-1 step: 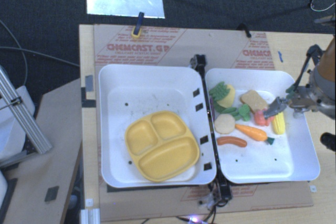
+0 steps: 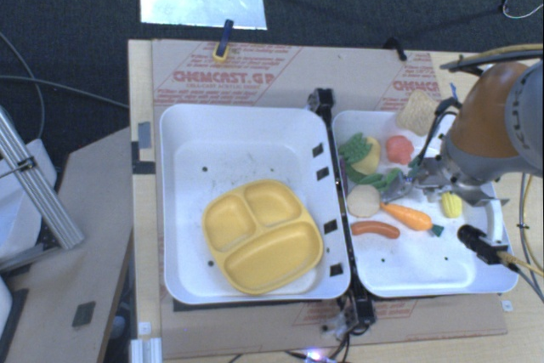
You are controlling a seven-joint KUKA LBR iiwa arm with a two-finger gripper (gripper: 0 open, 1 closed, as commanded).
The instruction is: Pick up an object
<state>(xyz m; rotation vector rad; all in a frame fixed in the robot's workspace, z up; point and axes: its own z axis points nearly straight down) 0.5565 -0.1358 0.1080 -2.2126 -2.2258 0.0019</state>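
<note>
Left bin (image 2: 178, 183): yellow tray (image 2: 262, 235). Right bin (image 2: 425, 272): carrot (image 2: 406, 217), sausage (image 2: 375, 229) (gripper (image 2: 419, 178) state unclear).

Two bins sit side by side on the counter (image 2: 280, 68). The left bin (image 2: 246, 121) holds a divided tray (image 2: 262, 235). In the right bin (image 2: 425, 272), a carrot (image 2: 406, 217) is the landmark: the sausage (image 2: 375, 229) lies just before it, the round slice (image 2: 364, 201) to its left, the corn (image 2: 360, 152) and tomato (image 2: 399, 149) behind it, and the small piece (image 2: 451, 204) to its right.
</note>
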